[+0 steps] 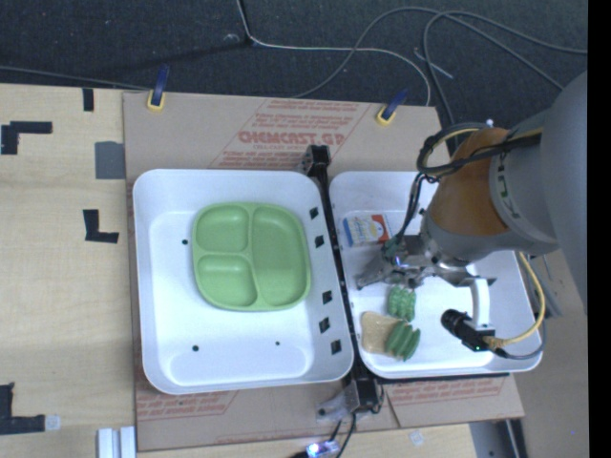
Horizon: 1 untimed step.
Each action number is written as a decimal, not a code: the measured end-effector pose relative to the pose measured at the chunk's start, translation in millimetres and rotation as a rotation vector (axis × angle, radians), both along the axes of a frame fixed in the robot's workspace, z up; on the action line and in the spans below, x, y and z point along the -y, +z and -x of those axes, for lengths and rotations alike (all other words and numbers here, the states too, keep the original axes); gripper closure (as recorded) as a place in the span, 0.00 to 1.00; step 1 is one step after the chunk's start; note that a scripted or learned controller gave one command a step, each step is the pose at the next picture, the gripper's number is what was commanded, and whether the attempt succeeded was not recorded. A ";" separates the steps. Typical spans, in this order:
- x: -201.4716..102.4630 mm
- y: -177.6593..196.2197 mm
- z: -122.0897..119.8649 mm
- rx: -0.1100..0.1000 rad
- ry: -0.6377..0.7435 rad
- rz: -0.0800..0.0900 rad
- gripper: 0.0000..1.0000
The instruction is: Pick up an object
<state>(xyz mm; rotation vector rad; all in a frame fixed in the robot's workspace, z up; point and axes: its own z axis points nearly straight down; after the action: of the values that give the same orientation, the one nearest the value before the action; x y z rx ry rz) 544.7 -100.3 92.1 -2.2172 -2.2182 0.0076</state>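
Grey arm (506,194) w/ orange band reaches in from the right over the right bin (527,351). Left bin (153,284) holds a green divided plate (252,256), approx centred. In the right bin: small white packet (363,228) near the divider, tan piece (376,331) touching a ridged green object (405,341), and another green object (402,303) directly under the gripper (393,267). Can't tell the grip state; nothing visibly held.
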 end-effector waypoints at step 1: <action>-0.4 -7.1 -0.2 0.006 0.000 0.001 0.00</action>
<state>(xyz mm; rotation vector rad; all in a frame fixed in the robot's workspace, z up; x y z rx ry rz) 544.9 -99.9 85.0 -2.2201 -2.2222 0.0016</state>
